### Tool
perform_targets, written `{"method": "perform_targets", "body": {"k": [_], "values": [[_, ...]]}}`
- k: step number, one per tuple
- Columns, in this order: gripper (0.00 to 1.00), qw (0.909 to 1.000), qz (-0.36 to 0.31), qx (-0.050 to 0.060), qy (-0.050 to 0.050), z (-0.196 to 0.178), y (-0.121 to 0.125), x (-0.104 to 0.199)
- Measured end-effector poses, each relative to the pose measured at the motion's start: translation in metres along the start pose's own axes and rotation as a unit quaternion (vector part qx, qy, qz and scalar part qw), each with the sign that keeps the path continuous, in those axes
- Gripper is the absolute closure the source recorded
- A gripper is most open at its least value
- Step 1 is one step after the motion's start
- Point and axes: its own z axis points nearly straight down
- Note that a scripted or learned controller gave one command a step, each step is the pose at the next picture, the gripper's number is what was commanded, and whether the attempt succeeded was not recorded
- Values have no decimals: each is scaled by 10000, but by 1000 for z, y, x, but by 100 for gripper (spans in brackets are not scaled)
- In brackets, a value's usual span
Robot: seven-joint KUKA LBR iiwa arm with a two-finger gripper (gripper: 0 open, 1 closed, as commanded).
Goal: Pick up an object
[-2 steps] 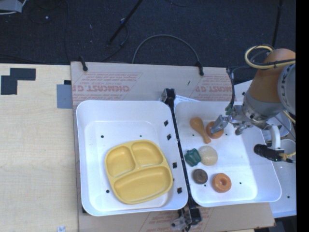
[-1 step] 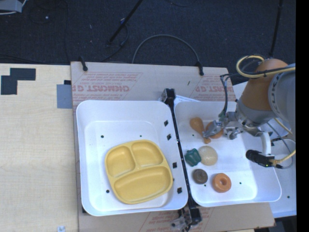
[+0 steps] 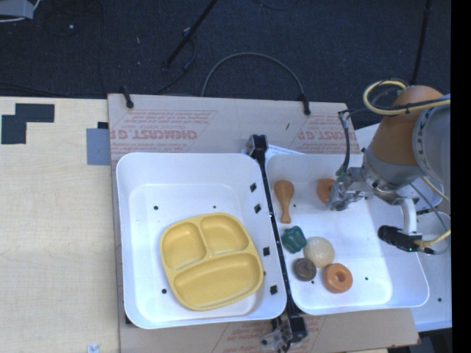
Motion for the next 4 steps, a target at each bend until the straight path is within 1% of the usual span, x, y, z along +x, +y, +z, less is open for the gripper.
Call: {"method": "perform_targets", "body": {"k": [1,2,3,4], "values": [[100,10000,13,6,-3,-60,2,-9],[100,10000,-23,10,0,-112,3,-9],[100,10000,-35,34,16,-124,-14,40],[100,10000,-31,45,15,-114,-30,90]]}}
